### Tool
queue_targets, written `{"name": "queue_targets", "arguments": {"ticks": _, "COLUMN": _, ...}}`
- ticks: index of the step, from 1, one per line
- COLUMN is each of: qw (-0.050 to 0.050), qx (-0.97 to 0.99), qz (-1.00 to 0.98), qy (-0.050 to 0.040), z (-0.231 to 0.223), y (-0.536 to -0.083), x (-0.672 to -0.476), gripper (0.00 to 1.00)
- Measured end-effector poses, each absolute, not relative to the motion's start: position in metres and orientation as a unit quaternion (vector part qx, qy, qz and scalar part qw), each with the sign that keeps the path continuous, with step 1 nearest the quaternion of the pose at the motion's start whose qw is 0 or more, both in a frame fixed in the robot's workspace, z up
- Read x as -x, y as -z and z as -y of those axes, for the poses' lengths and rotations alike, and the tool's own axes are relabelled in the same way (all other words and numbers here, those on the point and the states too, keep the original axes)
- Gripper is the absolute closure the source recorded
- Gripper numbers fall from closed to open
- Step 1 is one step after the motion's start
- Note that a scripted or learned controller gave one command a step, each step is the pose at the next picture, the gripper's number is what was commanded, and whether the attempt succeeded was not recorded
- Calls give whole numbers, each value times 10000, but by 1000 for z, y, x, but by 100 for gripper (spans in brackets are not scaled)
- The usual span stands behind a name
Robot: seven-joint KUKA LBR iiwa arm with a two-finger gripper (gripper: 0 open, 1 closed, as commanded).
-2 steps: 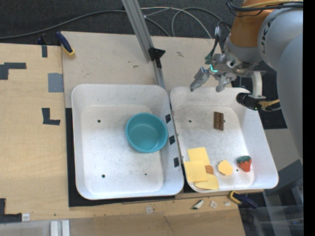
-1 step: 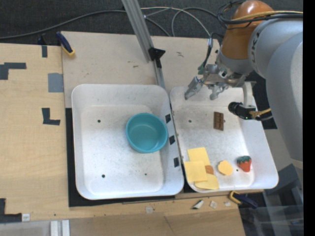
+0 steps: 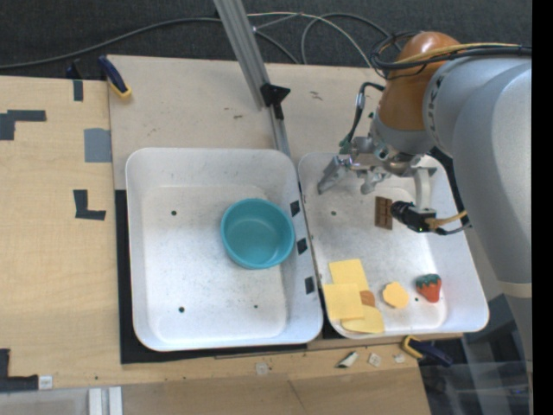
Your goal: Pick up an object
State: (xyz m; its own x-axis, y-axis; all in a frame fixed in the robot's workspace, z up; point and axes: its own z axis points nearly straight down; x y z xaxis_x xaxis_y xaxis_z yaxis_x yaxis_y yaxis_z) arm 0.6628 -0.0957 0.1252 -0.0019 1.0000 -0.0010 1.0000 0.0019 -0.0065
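My gripper (image 3: 346, 182) hangs over the far left part of the right bin (image 3: 458, 322). It is open, its two grey fingers are spread apart, and nothing is between them. A small brown block (image 3: 384, 212) lies just to the right of and nearer than the fingers, apart from them. Toward the bin's near edge lie yellow flat pieces (image 3: 349, 299), a small brown bit (image 3: 368, 298), an orange round piece (image 3: 396, 296) and a red strawberry (image 3: 429, 287). A teal bowl (image 3: 256, 233) sits upright in the left bin (image 3: 155, 232).
A slanted metal pole (image 3: 251, 59) rises behind the bins. Black cables (image 3: 311, 26) run across the back. A yellow and blue clamp (image 3: 115, 77) grips the board's far left corner. The bulky grey arm (image 3: 488, 145) covers the right side.
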Motion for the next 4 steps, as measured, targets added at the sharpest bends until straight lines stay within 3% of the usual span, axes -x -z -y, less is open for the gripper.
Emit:
{"name": "queue_targets", "arguments": {"ticks": 1, "qw": 9, "qx": 7061, "qz": 7081, "qy": -19, "z": 95, "y": -86, "x": -662, "gripper": 0}}
{"name": "queue_targets", "arguments": {"ticks": 2, "qw": 6, "qx": 7057, "qz": 7086, "qy": -12, "z": 94, "y": -98, "x": -663, "gripper": 100}}
{"name": "queue_targets", "arguments": {"ticks": 4, "qw": -19, "qx": 7066, "qz": 7076, "qy": 12, "z": 98, "y": -223, "x": -668, "gripper": 100}}
